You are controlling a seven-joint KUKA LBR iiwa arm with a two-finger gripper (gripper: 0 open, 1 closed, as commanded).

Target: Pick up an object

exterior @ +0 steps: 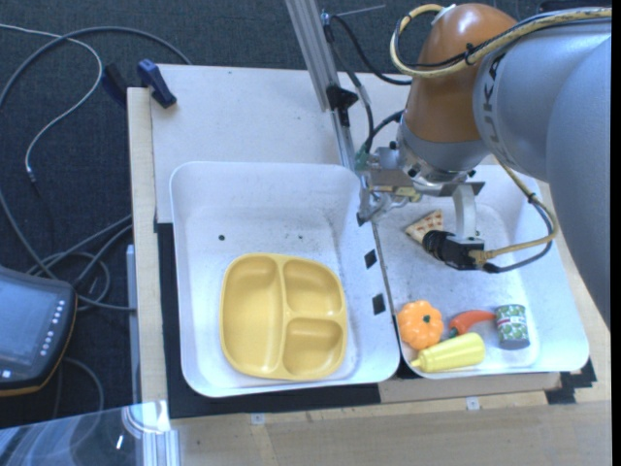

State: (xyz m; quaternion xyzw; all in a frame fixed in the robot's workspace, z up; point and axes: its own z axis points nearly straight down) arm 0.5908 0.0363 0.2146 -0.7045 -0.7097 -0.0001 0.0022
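Note:
My gripper (372,202) hangs low over the wall between the two bins, near the back, with nothing visible in it. In the right bin (566,311), a tan wedge with dark spots (424,226) lies just to the gripper's right, partly hidden by the wrist. Along that bin's front edge sit an orange pumpkin (420,323), a yellow corn cob (451,353), a red-orange piece (473,317) and a small green can (511,325). A yellow divided plate (284,316) lies in the left bin (184,223).
A slanted metal pole (309,37) rises behind the bins, close to the gripper. A blue clamp (155,82) sits at the bench's back left corner. The big grey arm covers the back of the right bin.

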